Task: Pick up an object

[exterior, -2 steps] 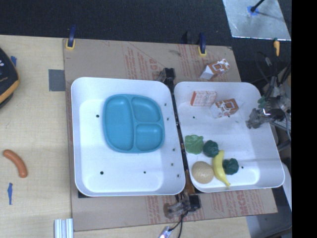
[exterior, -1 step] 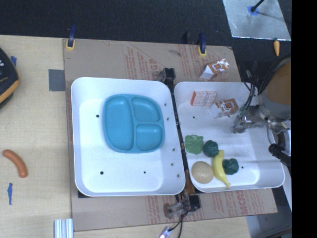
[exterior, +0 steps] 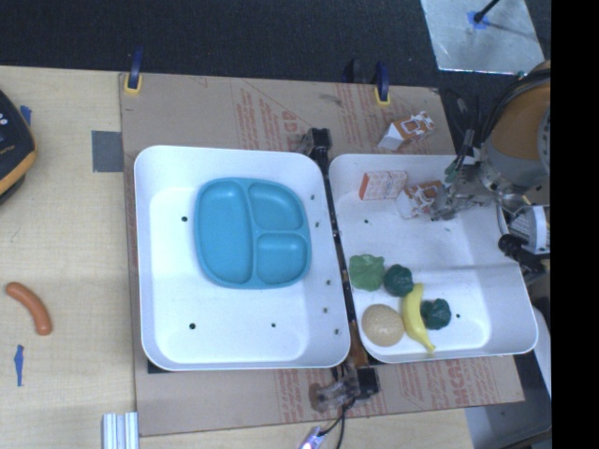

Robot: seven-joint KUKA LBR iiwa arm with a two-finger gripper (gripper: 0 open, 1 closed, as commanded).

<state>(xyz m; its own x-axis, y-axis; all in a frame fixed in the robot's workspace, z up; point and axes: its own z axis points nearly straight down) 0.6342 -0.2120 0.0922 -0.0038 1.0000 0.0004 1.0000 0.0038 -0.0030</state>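
Note:
The right bin (exterior: 487, 251) holds a small orange-and-white carton (exterior: 382, 185) at its far side, and beside it a crumpled clear packet (exterior: 418, 197) with red print. Near the front lie a light green leafy toy (exterior: 367, 271), a dark green piece (exterior: 399, 280), a yellow banana (exterior: 414, 318), another dark green piece (exterior: 436, 313) and a beige round item (exterior: 382, 325). My gripper (exterior: 447, 202) reaches in from the right and hangs low over the bin's far right part, just right of the crumpled packet. Nothing is visibly held.
The left bin (exterior: 159, 251) carries a blue divided plate (exterior: 252, 232). A small carton (exterior: 406, 131) lies on the cardboard behind the right bin. An orange sausage toy (exterior: 30, 308) rests on the bench at far left. The grey arm (exterior: 519, 157) covers the bin's right edge.

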